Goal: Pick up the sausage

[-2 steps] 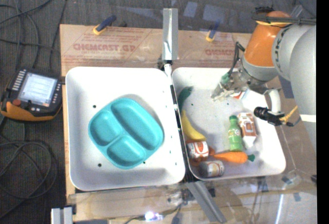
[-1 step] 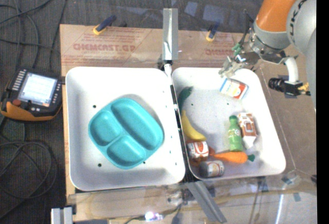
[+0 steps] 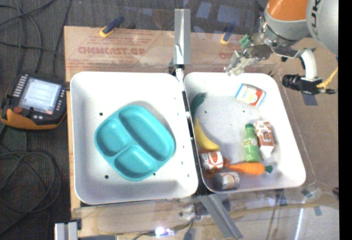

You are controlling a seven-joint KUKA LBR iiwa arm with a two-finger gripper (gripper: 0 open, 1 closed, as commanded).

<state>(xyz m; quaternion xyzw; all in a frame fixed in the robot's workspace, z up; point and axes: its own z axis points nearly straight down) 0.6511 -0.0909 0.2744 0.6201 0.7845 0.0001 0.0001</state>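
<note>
A short brownish-grey cylinder (image 3: 226, 180), which may be the sausage, lies at the front of the right bin (image 3: 286, 118), beside a red and white can (image 3: 212, 161). I cannot name it with certainty. My gripper (image 3: 235, 66) hangs over the back rim of the right bin, far behind that cylinder. It is open with nothing between its fingers.
The right bin also holds a banana (image 3: 203, 137), a carrot (image 3: 247, 168), a green bottle (image 3: 251, 143), a small carton (image 3: 265, 136), a white and orange box (image 3: 250, 94) and a dark green item (image 3: 197, 102). A teal divided tray (image 3: 135, 141) lies in the left bin (image 3: 82, 96).
</note>
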